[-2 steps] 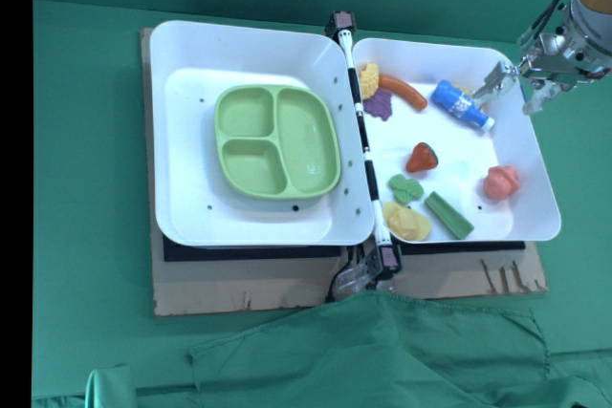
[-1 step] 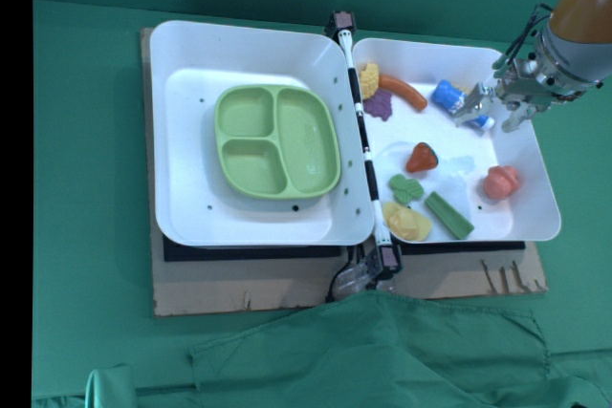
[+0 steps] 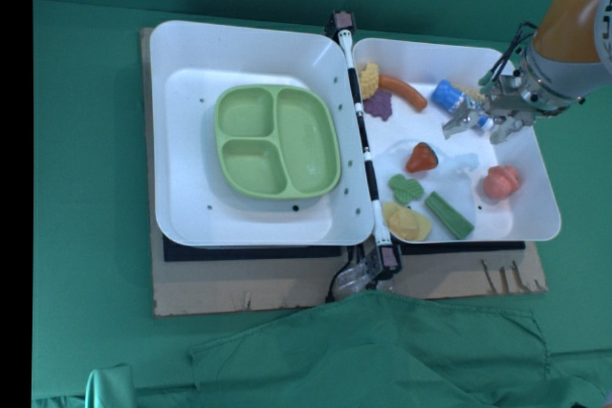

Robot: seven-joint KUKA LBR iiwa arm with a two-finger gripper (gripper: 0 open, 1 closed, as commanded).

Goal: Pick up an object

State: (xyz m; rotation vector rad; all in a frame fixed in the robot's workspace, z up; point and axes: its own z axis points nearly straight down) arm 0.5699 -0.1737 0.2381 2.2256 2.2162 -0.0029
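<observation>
My gripper (image 3: 478, 126) hangs over the right bin (image 3: 535, 205), its fingers spread apart and nothing between them. Just left of it and under its wrist lies a blue toy (image 3: 447, 95). Below the fingertips sits a clear pale object (image 3: 466, 162). A red strawberry-like toy (image 3: 421, 158) lies to the lower left, and a pink-red lumpy toy (image 3: 500, 182) to the lower right. An orange sausage (image 3: 403, 92), a purple piece (image 3: 379, 105) and a yellow piece (image 3: 368, 79) lie at the bin's far left.
A green block (image 3: 448, 215), a green leafy toy (image 3: 405, 189) and a yellow piece (image 3: 408, 224) lie near the right bin's front. The left bin (image 3: 182, 62) holds a green divided plate (image 3: 277, 141). A divider with black clamps (image 3: 363, 134) separates the bins.
</observation>
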